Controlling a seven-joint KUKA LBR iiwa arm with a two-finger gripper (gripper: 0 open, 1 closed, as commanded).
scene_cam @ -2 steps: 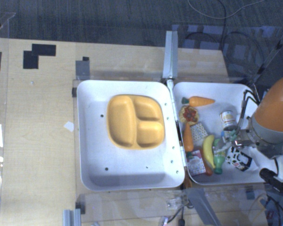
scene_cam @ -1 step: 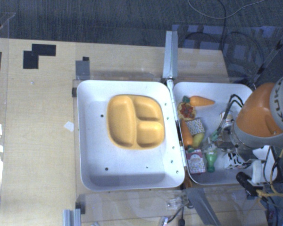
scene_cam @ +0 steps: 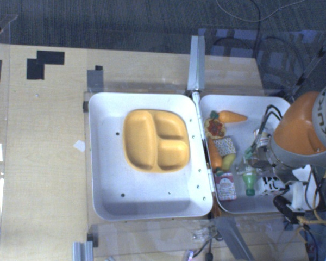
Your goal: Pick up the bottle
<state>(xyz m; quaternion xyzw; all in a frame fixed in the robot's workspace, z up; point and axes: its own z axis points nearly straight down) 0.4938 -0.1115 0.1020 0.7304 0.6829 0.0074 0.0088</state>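
Bottle, green-capped with unreadable label, lies in right bin.

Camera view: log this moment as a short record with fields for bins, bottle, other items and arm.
left bin: holds a yellow divided tray
right bin: holds small items and the bottle
bottle: green, near the right bin's front edge
other items: carrot, small red carton, patterned packet
arm: reaches in over the right bin, close beside the bottle
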